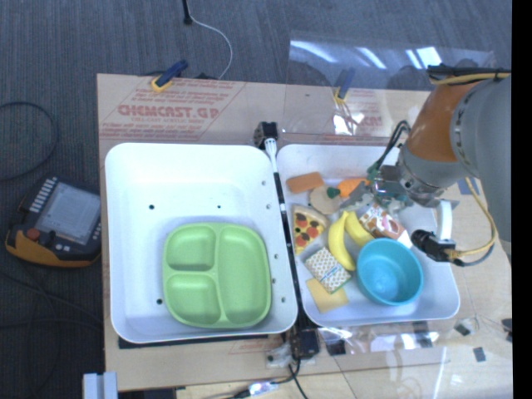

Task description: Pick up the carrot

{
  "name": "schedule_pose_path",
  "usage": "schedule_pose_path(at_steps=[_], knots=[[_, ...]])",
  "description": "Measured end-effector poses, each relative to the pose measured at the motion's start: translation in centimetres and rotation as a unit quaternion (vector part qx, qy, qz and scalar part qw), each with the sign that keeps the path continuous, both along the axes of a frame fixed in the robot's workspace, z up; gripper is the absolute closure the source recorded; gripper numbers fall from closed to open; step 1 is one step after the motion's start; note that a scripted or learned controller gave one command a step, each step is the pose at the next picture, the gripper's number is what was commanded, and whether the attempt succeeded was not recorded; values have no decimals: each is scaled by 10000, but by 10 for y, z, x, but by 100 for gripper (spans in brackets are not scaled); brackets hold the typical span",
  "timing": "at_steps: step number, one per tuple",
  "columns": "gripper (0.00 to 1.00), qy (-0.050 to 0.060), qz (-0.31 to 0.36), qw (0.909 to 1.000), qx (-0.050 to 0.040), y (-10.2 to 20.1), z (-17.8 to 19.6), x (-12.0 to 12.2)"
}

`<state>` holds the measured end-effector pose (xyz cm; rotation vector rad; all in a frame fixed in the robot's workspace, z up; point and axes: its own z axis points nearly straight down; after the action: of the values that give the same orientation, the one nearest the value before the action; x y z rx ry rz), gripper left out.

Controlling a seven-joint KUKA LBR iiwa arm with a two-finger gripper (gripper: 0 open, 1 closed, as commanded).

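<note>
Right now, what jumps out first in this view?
The green divided plate lies alone in the left bin. The right bin is crowded: a blue bowl, a banana, a pizza slice and the carrot at its far side. The arm's hand is down just right of the carrot.

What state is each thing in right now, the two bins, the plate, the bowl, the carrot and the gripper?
Left bin: holds the green plate.
Green plate: flat, compartments bare.
Right bin: crowded with toy food.
Blue bowl: upright, nothing visible inside.
Carrot: lying in the right bin, not lifted.
Banana: lying beside the bowl.
Gripper: low over the right bin, next to the carrot.
</note>
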<state>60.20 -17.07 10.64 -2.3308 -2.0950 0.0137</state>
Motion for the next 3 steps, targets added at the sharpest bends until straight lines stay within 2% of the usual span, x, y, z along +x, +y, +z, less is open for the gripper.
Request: schedule_pose_path(at_steps=[1,2,3], knots=[[0,-81,-642,9979,-25,56,-16,64],[100,8,-653,9979,-42,54,-9,60],[100,-88,-1469,9891,-5,124,82,46]])
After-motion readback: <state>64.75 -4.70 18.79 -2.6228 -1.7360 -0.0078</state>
